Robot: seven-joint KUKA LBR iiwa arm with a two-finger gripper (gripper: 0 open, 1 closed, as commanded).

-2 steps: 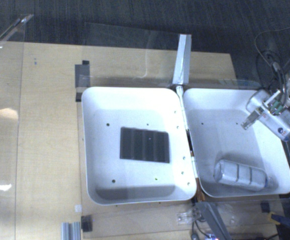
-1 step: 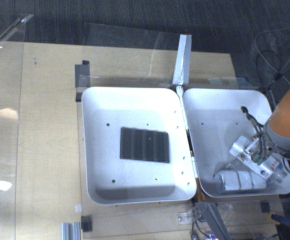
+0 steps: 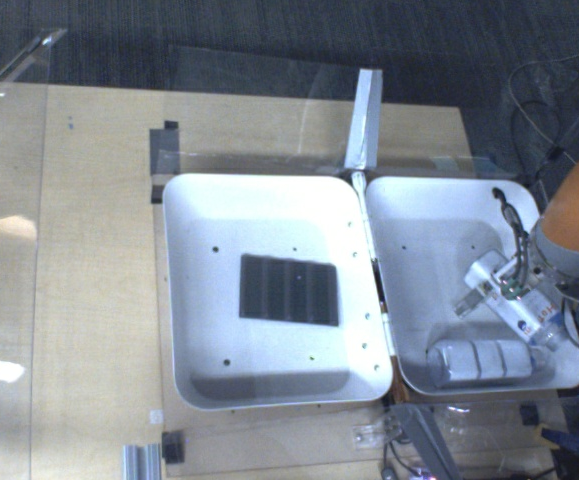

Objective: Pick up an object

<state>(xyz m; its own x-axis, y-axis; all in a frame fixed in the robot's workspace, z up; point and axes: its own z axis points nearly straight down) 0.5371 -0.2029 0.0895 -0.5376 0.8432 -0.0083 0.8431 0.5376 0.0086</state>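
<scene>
I see the end effector [image 3: 474, 290] low in the right bin [image 3: 419, 218], can't tell its state, grey ridged block [image 3: 482, 361] lying just beside it against the near wall.

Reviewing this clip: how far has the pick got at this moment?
Done: the gripper is down inside the right bin. In hand: nothing visibly gripped; it sits above the grey ridged object lying near that bin's front wall. Left: grasping and lifting an object. The dark ribbed pad lies untouched in the left bin.
</scene>
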